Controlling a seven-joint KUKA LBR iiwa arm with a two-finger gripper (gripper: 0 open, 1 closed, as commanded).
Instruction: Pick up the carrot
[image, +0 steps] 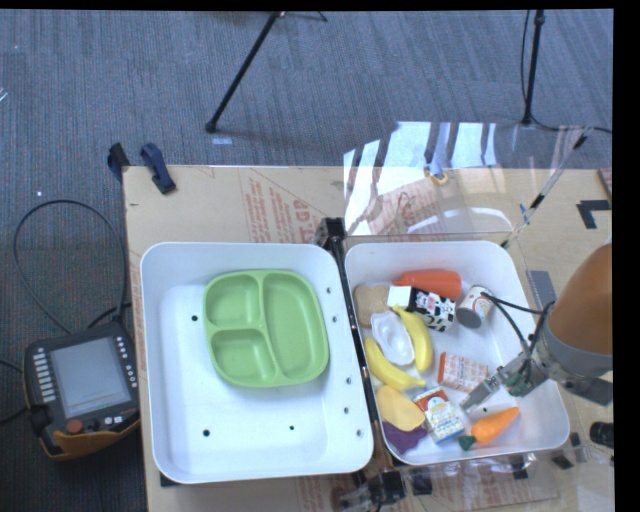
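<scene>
Carrot (493, 427) low in right bin (536, 300) — gripper (487, 393) angled just above it

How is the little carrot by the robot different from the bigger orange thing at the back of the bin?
The small carrot has a green end and lies at the right bin's front, beside the tool. The larger orange piece shows no green, looks longer and fatter, and lies at the back beside the cow-patterned carton. Both are orange.
</scene>
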